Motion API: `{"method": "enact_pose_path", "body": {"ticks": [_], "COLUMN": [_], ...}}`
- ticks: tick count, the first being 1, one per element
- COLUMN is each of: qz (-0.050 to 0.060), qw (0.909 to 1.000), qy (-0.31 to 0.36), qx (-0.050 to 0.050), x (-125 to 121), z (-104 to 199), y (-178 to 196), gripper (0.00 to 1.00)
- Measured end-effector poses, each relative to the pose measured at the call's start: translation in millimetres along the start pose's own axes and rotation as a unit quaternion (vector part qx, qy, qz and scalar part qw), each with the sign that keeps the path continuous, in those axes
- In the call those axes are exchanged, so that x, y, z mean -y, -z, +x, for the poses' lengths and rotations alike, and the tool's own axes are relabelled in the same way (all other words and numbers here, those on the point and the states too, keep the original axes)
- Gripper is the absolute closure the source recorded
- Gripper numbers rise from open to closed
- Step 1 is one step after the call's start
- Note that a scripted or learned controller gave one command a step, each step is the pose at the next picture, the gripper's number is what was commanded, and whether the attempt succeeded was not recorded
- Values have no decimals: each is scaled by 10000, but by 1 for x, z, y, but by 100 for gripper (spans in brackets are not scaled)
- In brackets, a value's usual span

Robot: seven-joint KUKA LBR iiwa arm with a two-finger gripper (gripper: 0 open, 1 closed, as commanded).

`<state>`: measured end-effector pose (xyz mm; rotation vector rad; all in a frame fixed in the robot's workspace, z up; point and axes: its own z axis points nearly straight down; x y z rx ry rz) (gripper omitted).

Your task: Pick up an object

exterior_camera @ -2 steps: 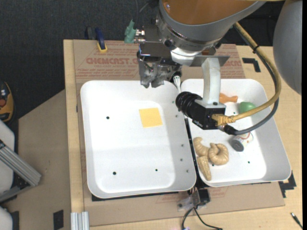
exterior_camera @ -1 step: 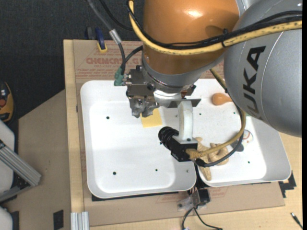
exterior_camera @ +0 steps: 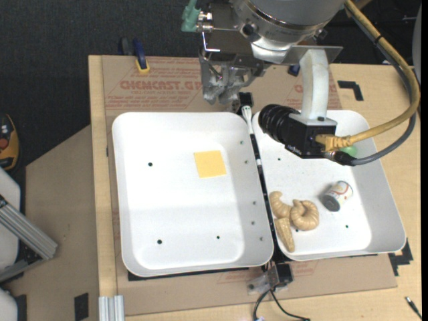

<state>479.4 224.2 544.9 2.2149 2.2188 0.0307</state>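
Beside left bin (exterior_camera: 134, 179) rim, pincer (exterior_camera: 226, 89).

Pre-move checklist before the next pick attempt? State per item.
1. Target in view: ok. Yellow square lies flat in the left bin, apart from the walls.
2. Other candidates: ok. Tan curled pieces and a small grey-white object sit in the right bin.
3. Gripper position: not ok. It sits beyond the far rim of the bins, not over any object.
4. Gripper load: cannot tell.
5. Tan pieces separable: not ok, they touch each other.
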Motion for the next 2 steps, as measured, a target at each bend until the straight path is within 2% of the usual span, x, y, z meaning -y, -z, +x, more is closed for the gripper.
{"method": "enact_pose_path", "body": {"ticks": [1,2], "qz": [179,22], "qw": [9998,10000], "qy": [-18,2], "qx": [89,11], "x": [2,1], "z": [-3,0], "y": [-177,-50], "gripper": [100,100]}}
